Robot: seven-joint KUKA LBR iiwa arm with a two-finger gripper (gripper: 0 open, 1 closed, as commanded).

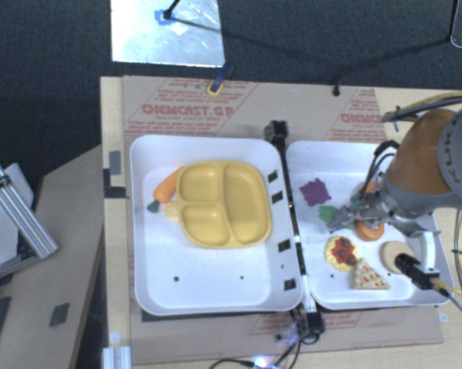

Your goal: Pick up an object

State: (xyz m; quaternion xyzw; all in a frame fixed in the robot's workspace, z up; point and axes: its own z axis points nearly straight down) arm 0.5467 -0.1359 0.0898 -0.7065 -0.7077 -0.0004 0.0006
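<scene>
A: Start at the gripper [352, 217]. What is it doing?

B: It is down low in the right bin [307, 283], reaching in from the bin's right side. Its dark tip sits between a green toy [327, 214] and an orange round piece [367, 229]. I cannot tell whether it is apart or together; the wrist hides too much, and nothing clearly sits between its tips.

A: So nothing has been picked up?

B: By my reading, no. Every object lies flat on the bin floor. The reach looks done; the closing and the lift are left.

A: Which object is it after?

B: Probably the green toy, which lies at the tip, just left of the orange round piece. That is a guess.

A: How does the green toy lie?

B: It is a small lump, slightly longer across the bin than along it, its left end pointing towards the divider between the bins. Too small to say more.

A: What else lies around the orange round piece?

B: A purple piece [315, 191] up and to its left. Below it, a round pizza toy [341, 252], a pizza slice [368, 276] and a tan disc [397, 250]. Far left of it, in the left bin [150, 283], a yellow divided plate [219, 204] with a carrot [166, 185] touching its left edge.
</scene>
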